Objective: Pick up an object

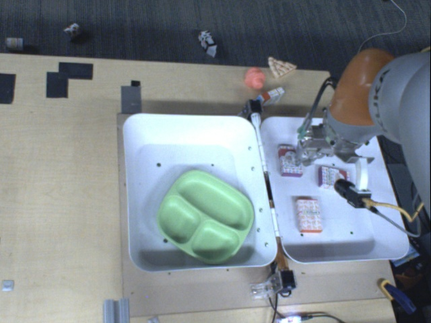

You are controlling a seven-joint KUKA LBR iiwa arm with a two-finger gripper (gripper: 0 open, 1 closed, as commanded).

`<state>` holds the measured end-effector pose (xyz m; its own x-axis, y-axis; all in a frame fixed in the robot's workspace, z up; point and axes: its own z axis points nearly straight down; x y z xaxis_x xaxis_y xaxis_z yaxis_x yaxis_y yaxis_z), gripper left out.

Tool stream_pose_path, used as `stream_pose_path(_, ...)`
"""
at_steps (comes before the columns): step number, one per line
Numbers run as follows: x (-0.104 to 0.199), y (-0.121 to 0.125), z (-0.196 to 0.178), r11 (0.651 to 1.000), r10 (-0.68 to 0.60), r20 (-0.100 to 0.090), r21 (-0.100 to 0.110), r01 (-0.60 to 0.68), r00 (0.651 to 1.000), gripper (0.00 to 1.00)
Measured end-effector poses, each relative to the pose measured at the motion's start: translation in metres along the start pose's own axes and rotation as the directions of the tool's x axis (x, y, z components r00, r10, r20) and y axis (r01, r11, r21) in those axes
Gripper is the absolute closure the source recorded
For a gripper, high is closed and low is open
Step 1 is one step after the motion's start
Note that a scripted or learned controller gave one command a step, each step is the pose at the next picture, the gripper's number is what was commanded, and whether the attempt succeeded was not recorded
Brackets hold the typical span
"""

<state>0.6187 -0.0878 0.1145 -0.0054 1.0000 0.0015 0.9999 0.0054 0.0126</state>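
Arm: the grey arm is in from the right; its two-finger gripper [306, 148] hangs over the far left part of the shallow white right-hand bin [384, 244]; low, close to the floor by the look of it

Grip state: cannot tell whether spread or pressed together; the wrist hides it from up here; nothing seen gripped

Likely target: the small flat red-and-white patterned packet [291, 163], lying flat on the bin floor just beside the gripper, towards the bin's left wall; that is my read, not a certainty

Other candidates: a second patterned packet [329, 175] just on the gripper's other side; a third patterned packet [309, 215] nearer the camera, apart from both

Next door: the shallow white left-hand bin [133, 180] holds a pale green moulded plastic plate with three compartments [205, 215], towards its near right corner; well apart from the action

Handling: the packet looks light, thin and fairly stiff; possibly glossy, so it may be slippery; lying flat, it offers very little height to pinch

Where to take hold: across its two shorter-spaced edges, coming straight down and centred; off-centre, it could skid along the smooth floor or tip out rather than lift
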Motion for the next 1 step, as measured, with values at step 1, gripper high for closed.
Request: stream_pose_path(1, 0.0, -0.0002, 0.0002, 1.0, 0.0, 0.0, 0.001, 0.0, 1.0, 0.0)
